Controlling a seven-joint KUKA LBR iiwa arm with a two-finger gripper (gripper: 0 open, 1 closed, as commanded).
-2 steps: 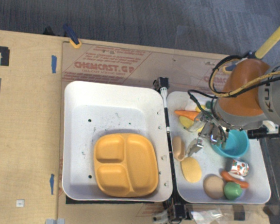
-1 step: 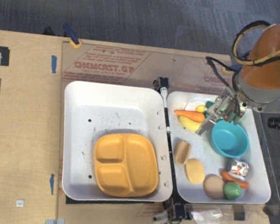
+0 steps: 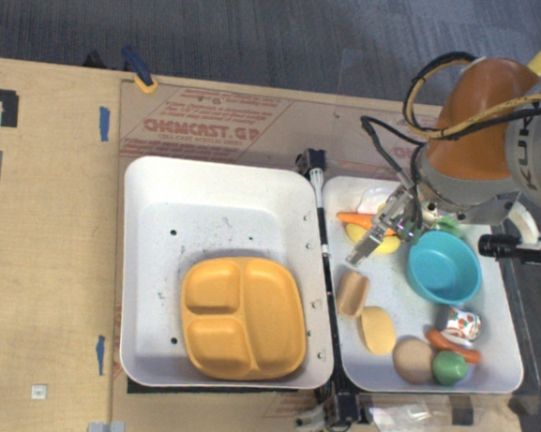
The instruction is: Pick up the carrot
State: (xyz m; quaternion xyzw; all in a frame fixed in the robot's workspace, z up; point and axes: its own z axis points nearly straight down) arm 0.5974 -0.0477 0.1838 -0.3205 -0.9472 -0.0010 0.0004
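The gripper (image 3: 374, 240) hangs low over the back left corner of the right bin (image 3: 511, 368), its 2 fingers angled down and to the left; whether they are spread or closed cannot be told from this view, and nothing can be made out between them. The carrot (image 3: 353, 219) lies just beside them — a thin orange piece near the bin's back wall, its right end passing under the gripper, with something yellow (image 3: 358, 234) touching its near side.

By its look the carrot is a light, stiff plastic toy with a smooth skin that could slip; a grip across its narrow middle, fingers square to its length, seems the safest hold.

The right bin also holds a blue bowl (image 3: 445, 265) just right of the gripper, a tan block (image 3: 351, 292), a pale oval piece (image 3: 377, 329), a brown egg shape (image 3: 412, 358), a green ball (image 3: 449, 367), a red piece (image 3: 454, 347) and a small printed cup (image 3: 463, 323). The left bin (image 3: 159, 201) holds 1 thing — a yellow tray (image 3: 243, 317) with 3 compartments, all bare.

The grey arm (image 3: 486, 116), orange-banded, reaches in from the right.
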